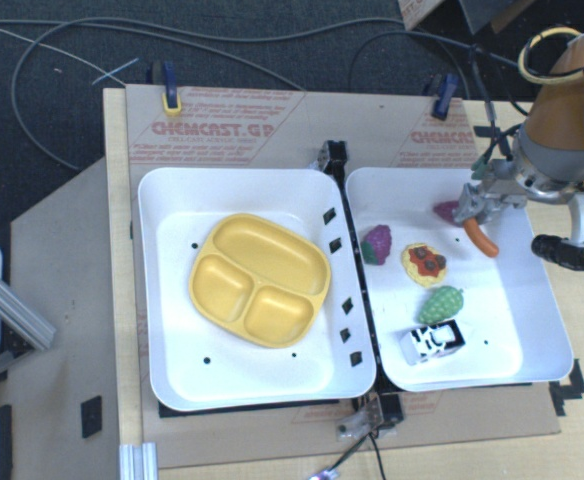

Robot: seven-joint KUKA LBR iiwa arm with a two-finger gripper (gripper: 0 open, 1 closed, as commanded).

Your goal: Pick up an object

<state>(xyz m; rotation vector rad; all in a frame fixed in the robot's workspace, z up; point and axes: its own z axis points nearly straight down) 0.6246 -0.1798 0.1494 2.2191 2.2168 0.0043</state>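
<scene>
My gripper [470, 208] hangs low over the far right part of the right bin [532, 328], under the grey arm with its orange band [569, 68]. A small magenta object [444, 210] lies just left of the gripper, touching or very close to it. An orange sausage-shaped toy [483, 239] lies directly below the gripper in the view, slanting down to the right. Further into the bin sit a purple grape bunch [376, 245], a small round pizza toy [424, 263], a green knobbly toy [440, 303] and a black-and-white toy [433, 341].
The left bin [167, 268] holds a yellow divided plate [260, 280]. A black divider with clips [344, 268] runs between the bins. Blue clamps [171, 86] [443, 96] hold the board at the back. Cables cross the dark floor behind.
</scene>
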